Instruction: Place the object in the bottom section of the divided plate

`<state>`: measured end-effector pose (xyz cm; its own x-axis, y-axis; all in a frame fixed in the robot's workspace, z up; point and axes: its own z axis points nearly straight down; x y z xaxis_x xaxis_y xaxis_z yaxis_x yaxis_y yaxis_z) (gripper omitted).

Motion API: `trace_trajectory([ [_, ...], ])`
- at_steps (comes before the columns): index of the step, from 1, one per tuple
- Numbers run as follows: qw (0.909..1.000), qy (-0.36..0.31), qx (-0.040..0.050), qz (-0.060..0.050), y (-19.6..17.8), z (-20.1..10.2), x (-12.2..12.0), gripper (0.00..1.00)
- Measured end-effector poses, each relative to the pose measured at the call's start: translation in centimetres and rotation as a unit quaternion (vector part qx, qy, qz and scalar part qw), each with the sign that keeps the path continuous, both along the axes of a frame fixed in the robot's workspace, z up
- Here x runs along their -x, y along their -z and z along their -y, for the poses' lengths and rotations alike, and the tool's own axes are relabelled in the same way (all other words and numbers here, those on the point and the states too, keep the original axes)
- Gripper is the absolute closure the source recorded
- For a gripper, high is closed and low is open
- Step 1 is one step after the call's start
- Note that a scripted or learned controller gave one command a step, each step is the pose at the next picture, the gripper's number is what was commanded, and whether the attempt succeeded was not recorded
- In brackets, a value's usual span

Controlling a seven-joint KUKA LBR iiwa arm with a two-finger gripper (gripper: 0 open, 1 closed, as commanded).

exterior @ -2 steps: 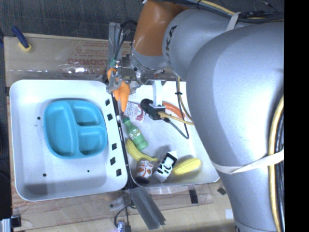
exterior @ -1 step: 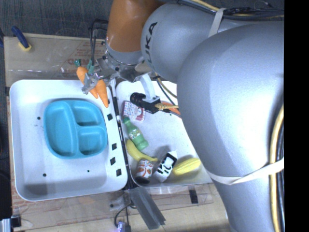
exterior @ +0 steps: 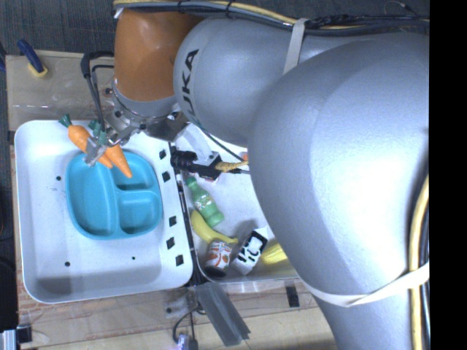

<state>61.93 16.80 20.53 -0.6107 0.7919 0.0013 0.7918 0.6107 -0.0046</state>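
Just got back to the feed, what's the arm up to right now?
The gripper sits low over the left bin, at the top edge of the blue divided plate. An orange carrot lies right at the fingertips, partly over the plate's upper rim; I can't tell whether it is gripped. The right bin holds a green bottle, a banana and a few other items.

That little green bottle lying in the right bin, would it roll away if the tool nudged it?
Probably. The green bottle lies on its side and looks round, so a sideways push would likely roll it. It seems small and plastic, so likely light. The banana close beside it might stop it.
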Motion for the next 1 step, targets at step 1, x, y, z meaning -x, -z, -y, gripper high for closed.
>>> trace_trajectory([
  [1, 1.0000, 0.001, 0.0000, 0.000, -0.03, 0.08, -0.04, 0.00],
])
